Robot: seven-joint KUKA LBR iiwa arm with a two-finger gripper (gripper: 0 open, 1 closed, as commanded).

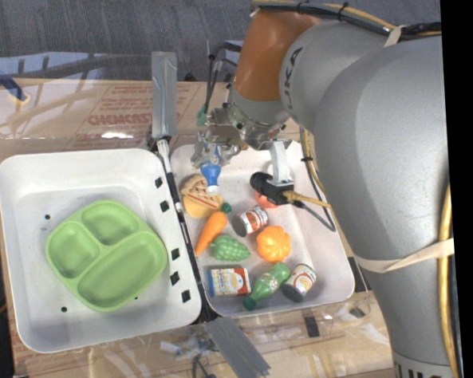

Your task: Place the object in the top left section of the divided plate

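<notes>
A green divided plate [105,254] lies in the left bin [22,205], with two small sections on its far-left side and one large section nearer the front; nothing lies in any of them. My gripper [210,155] is low over the far-left corner of the right bin [333,258]. A small blue and white object [211,175] sits right under its tip, beside a tan waffle-like piece [198,196]. Whether the gripper has hold of the blue object is not visible from here.
The right bin also holds a carrot [212,229], green grapes [229,248], a small can [253,221], an orange pumpkin [273,243], a carton [228,281], a green bottle [266,286] and another can [300,282]. The divider wall [174,220] separates the bins.
</notes>
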